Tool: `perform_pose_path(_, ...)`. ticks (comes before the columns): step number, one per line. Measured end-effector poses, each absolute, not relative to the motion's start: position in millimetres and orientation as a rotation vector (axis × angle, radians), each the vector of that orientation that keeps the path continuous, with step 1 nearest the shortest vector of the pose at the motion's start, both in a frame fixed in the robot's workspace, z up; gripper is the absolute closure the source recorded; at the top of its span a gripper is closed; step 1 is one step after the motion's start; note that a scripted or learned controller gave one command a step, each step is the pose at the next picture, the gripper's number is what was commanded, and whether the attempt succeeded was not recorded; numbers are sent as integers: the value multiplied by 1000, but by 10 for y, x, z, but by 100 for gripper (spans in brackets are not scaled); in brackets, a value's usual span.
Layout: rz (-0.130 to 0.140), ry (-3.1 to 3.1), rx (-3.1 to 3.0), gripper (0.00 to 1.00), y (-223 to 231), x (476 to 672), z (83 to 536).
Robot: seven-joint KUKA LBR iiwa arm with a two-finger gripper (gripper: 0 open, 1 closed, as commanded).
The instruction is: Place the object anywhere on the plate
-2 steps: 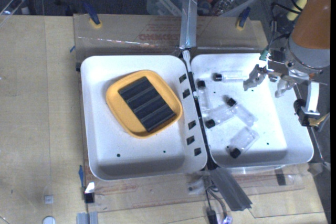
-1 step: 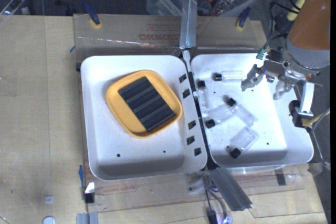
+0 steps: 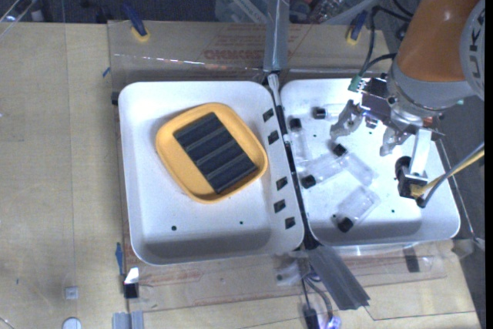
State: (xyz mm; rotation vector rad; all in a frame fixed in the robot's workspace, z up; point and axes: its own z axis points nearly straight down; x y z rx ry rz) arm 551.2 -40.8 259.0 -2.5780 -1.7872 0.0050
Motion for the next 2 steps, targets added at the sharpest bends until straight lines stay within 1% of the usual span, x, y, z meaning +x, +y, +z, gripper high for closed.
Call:
perform_pose_path(1, 7, -1686, -2645, 0, 168, 5241, 2679)
perform_pose_path(2, 2, -1637, -2682, 0, 257, 5822, 2803)
